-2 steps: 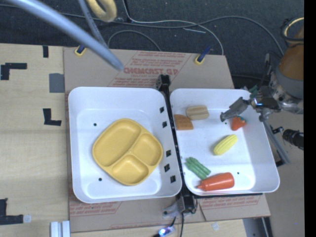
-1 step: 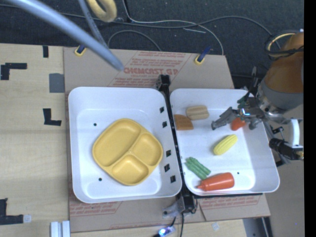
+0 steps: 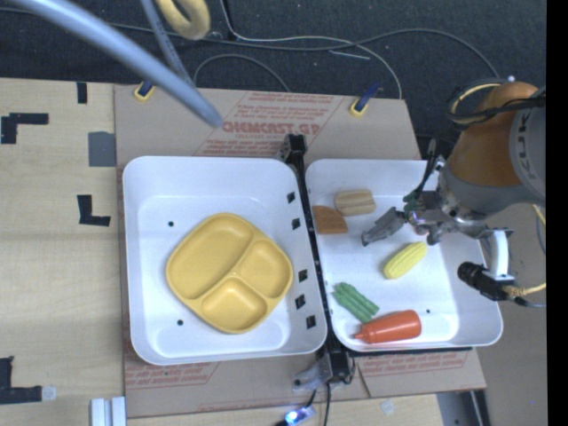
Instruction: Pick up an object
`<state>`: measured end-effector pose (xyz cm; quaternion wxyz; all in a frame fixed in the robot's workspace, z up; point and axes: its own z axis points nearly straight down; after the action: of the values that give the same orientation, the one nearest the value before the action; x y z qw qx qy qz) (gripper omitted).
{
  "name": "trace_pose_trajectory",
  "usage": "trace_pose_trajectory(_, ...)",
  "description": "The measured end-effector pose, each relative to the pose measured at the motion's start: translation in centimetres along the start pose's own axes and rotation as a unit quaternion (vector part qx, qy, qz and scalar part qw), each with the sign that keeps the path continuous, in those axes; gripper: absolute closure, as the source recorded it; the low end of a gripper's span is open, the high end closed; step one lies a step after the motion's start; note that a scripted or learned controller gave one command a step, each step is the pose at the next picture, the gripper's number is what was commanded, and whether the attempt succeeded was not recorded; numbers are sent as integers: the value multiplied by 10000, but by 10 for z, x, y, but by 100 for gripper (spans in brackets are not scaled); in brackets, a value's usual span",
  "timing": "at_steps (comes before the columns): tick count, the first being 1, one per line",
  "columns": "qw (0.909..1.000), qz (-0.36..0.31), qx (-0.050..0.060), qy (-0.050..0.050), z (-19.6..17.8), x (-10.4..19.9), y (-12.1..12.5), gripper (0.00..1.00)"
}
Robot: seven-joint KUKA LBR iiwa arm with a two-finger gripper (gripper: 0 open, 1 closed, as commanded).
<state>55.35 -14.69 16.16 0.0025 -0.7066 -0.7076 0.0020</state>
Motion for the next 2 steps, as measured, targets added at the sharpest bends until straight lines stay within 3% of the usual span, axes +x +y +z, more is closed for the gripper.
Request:
trace_pose_trajectory(1,10000,-2,-41,-20,52,-6,9,0)
trace_pose_trajectory(2,10000,-6,-68,-25,37,-6,11,100)
